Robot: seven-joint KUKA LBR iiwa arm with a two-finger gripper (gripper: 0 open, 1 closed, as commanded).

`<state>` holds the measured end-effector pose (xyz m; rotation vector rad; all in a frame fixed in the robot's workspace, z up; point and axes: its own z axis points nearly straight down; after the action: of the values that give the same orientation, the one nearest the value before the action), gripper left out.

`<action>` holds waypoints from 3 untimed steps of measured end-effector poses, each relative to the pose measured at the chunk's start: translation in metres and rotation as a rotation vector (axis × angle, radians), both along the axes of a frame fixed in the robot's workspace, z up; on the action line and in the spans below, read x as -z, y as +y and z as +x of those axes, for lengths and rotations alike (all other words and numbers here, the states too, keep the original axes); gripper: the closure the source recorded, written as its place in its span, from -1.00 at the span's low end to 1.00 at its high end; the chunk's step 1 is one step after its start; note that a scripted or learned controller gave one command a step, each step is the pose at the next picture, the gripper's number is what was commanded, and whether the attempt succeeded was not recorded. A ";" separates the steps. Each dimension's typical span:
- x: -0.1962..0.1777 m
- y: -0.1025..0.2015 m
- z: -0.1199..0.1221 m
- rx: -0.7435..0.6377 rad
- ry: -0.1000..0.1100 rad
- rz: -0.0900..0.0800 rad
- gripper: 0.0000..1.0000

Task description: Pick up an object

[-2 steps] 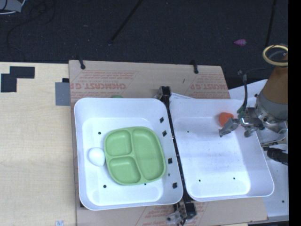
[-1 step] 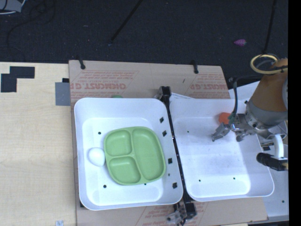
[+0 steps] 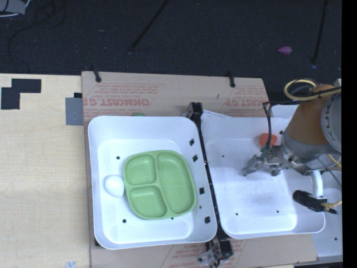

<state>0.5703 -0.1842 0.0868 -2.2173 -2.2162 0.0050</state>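
Note:
My gripper (image 3: pixel 261 168) hangs low over the right bin (image 3: pixel 251 216), near its middle right, at the end of the grey arm with the orange band (image 3: pixel 309 121). Its fingers stand open, spread to left and right, with nothing between them. A small orange object (image 3: pixel 263 140) lies just behind the gripper toward the bin's back, partly covered by a cable and the wrist. In the left bin (image 3: pixel 106 222) lies a green divided plate (image 3: pixel 159 184), and a white egg-shaped ball (image 3: pixel 114 185) touches its left edge.
A black divider with clips (image 3: pixel 204 177) runs between the two bins. Both bins rest on a cardboard sheet (image 3: pixel 167 94) on the wooden bench (image 3: pixel 39 177). The front half of the right bin's floor shows bare white.

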 end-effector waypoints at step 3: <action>-0.117 0.007 0.007 -0.002 -0.010 -0.003 1.00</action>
<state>0.5772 -0.1769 0.2033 -2.2213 -2.2249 -0.0021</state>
